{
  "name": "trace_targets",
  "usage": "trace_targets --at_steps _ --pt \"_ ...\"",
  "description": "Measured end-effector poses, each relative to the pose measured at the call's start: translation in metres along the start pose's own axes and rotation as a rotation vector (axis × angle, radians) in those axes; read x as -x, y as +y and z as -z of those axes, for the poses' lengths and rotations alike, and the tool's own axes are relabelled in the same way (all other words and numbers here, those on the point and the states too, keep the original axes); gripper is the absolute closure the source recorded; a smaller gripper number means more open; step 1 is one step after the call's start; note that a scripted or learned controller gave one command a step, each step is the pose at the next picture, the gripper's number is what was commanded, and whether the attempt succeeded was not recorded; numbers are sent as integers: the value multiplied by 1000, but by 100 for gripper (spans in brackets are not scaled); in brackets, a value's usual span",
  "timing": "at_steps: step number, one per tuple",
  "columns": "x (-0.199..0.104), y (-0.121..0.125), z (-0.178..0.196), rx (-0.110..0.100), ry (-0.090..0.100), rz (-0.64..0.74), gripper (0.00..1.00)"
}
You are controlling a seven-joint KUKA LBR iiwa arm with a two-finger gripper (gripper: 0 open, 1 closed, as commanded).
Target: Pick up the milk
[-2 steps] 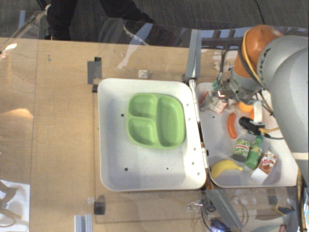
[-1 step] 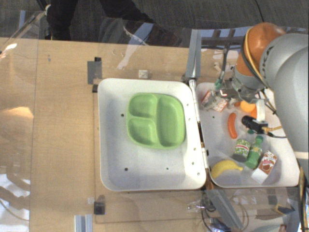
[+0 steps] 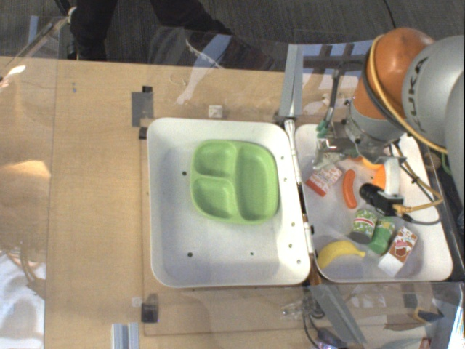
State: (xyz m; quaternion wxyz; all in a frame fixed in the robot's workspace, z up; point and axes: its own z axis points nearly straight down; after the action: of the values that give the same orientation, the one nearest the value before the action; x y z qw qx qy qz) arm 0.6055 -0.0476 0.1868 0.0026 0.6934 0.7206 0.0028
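Looking down on the table [image 3: 87,195], two white bins are recorded side by side, and all positions below are given from the banana [image 3: 340,253], which lies at the near edge of the right-hand bin [image 3: 436,271].

The milk [image 3: 402,246] is taken to be the small white carton with a red-brown top. It is found to the view's right of the banana, near the same near edge of that bin, lying tilted. Between the banana and the milk two green cartons [image 3: 372,230] are noted, close together, the nearer of them just beside the milk.

The gripper [image 3: 328,147] is seen well beyond the banana, toward the far end of the same bin, at the end of the grey arm [image 3: 436,86] with its orange band. It is thus placed well apart from the milk, roughly corner to corner across the bin. Whether the gripper is open or closed cannot be told from this view, and nothing is seen held in it.

Just below the gripper, on the banana's side of it, a white-and-red packet [image 3: 325,177] is observed on the bin floor. An orange-red sausage [image 3: 349,187] is recorded straight beyond the banana, beside that packet. A small orange piece [image 3: 372,164] is noted farther on.

A green divided plate [image 3: 236,180] is recorded in the left-hand bin [image 3: 156,217], to the view's left of the banana and beyond it.
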Motion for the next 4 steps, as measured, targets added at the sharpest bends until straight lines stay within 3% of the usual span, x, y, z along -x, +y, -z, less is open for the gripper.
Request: trace_targets --at_steps 1,2,3,4 --pt "-23 -47 26 -1 0 250 100" --pt "19 -63 161 3 -2 392 100" --pt "19 -63 161 2 -2 392 0" --pt "65 -118 132 -2 -2 411 0"
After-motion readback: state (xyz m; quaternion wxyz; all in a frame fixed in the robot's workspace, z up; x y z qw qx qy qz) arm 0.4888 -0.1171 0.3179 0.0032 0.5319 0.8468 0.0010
